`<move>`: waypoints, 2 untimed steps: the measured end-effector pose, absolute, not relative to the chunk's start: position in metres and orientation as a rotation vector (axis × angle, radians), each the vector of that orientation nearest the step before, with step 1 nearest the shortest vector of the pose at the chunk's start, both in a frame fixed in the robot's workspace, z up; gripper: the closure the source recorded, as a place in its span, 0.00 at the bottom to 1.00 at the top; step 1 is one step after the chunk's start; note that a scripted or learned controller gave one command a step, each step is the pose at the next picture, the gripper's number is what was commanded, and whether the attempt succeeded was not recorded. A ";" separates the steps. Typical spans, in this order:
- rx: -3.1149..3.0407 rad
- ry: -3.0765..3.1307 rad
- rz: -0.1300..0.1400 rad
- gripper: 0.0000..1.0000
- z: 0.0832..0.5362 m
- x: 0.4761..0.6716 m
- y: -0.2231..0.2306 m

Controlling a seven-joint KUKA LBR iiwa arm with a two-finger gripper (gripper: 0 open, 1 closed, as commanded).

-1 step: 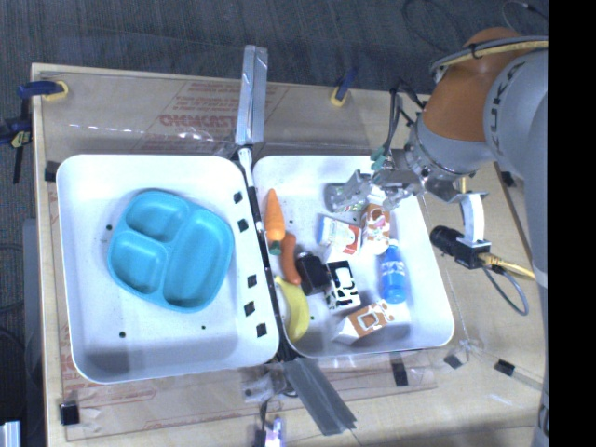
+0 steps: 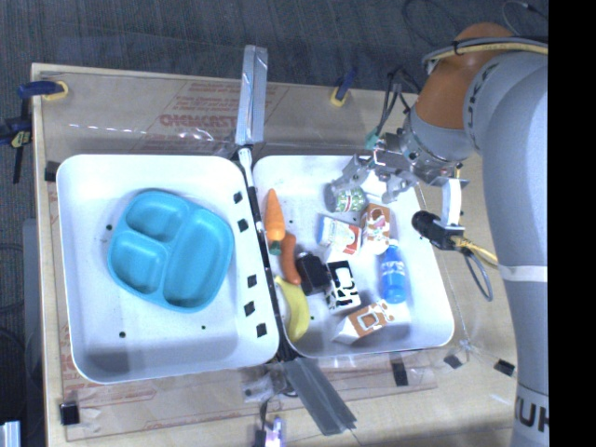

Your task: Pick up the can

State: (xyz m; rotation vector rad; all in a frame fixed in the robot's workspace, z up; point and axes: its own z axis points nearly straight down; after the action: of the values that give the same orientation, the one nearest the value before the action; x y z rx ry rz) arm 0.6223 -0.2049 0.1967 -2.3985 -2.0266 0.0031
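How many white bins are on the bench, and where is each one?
2. The left bin holds a blue divided tray. The right bin beside it holds the can, near its far end, among a carrot, a banana, a blue bottle and cartons.

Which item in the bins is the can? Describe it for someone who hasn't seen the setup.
Look in the right bin, at its far end beneath the gripper. The can lies there, small and silvery-green with a round metal end, unlike the flat white cartons beside it.
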 end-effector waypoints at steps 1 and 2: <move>-2.373 -2.089 -0.019 0.00 0.117 0.657 -0.200; -2.560 -1.873 -0.027 0.00 0.111 0.666 -0.196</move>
State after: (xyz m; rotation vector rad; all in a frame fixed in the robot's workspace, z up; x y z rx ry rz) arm 0.6655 -0.1957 0.1114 -2.5601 -1.8735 -0.0267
